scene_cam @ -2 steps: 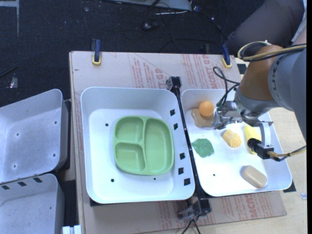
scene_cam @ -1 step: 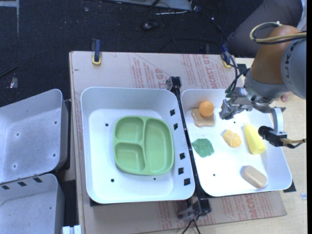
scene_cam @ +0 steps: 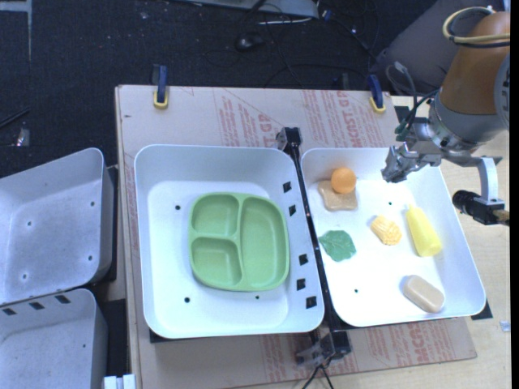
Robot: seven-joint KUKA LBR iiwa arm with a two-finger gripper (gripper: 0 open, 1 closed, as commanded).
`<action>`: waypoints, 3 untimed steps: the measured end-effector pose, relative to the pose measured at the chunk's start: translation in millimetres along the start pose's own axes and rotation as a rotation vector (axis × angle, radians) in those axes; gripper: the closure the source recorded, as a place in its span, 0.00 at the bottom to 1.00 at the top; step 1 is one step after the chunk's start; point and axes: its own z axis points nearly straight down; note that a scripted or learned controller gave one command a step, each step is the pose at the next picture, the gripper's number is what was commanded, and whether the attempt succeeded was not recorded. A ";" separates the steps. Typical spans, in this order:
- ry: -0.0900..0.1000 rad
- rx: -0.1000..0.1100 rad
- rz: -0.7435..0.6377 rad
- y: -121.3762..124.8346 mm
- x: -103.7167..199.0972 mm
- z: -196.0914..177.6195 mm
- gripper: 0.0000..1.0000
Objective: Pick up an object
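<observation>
The right bin (scene_cam: 454,217) holds an orange ball (scene_cam: 344,180) resting on a tan slice (scene_cam: 338,198), a green leaf-shaped piece (scene_cam: 337,245), a yellow corn piece (scene_cam: 387,231), a yellow banana-like piece (scene_cam: 422,231) and a beige oval piece (scene_cam: 424,292). My gripper (scene_cam: 396,169) hangs over the bin's far right corner, above and to the right of the orange ball. I see nothing between its fingers.
The left bin (scene_cam: 154,177) carries a green divided plate (scene_cam: 240,241). A black divider with clips (scene_cam: 302,217) runs between the two bins. Spare white bins (scene_cam: 49,217) lie off the bench to the left. Yellow clamps (scene_cam: 160,96) hold the board's far edge.
</observation>
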 end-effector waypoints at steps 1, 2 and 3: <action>0.000 -0.001 -0.001 1.3 -0.2 -43.6 1.00; 0.002 0.005 -0.004 2.8 48.0 -27.3 1.00; 0.002 0.006 -0.003 3.1 95.0 -13.2 1.00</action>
